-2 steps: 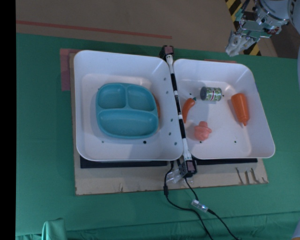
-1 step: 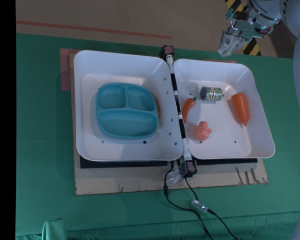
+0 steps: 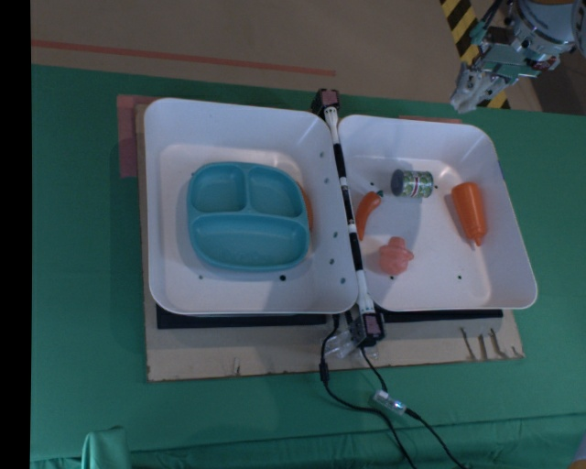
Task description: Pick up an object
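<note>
The right bin (image 3: 513, 279) holds a small green-labelled can (image 3: 412, 183) lying on its side, an orange carrot-shaped toy (image 3: 470, 210), a slim red-orange chili-like piece (image 3: 367, 212) by the divider and a pink rounded toy (image 3: 396, 256). My gripper (image 3: 469, 93) hangs at the top right, above and behind the right bin's far edge, well apart from all of these. Nothing shows between its fingers.
A blue three-compartment plate (image 3: 247, 216) lies in the left bin (image 3: 165, 275). A rod with black ends (image 3: 348, 215) runs between the bins. Cables (image 3: 385, 403) trail over the green cloth in front. Yellow-black hazard tape (image 3: 458, 18) marks the floor at the top right.
</note>
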{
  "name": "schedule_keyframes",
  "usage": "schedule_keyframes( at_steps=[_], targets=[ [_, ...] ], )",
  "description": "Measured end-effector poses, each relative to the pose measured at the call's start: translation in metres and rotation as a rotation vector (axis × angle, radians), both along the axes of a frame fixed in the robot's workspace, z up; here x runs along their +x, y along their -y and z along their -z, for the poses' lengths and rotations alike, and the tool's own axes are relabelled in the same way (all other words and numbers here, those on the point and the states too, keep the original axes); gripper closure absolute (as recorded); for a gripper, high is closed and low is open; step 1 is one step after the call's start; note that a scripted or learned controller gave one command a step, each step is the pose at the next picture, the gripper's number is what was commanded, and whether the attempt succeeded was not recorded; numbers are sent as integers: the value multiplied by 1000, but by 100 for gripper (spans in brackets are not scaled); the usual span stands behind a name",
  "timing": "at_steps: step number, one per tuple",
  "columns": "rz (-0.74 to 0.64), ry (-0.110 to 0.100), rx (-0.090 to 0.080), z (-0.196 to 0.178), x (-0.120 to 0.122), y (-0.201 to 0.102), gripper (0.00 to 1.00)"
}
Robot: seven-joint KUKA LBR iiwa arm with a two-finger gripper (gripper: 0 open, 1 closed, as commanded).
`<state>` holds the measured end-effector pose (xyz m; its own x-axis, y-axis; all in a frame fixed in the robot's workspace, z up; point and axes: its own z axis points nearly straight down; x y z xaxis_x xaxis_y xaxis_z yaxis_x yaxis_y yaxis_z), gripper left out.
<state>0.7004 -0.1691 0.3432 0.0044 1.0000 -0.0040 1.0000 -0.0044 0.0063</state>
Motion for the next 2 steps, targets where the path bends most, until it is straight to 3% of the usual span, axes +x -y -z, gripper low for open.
schedule_keyframes(
  at_steps=[1,2],
  targets=[
    [-1,-2,3,-17,-11,-37,100],
    [-1,0,1,-16,0,-52,100]
  ],
)
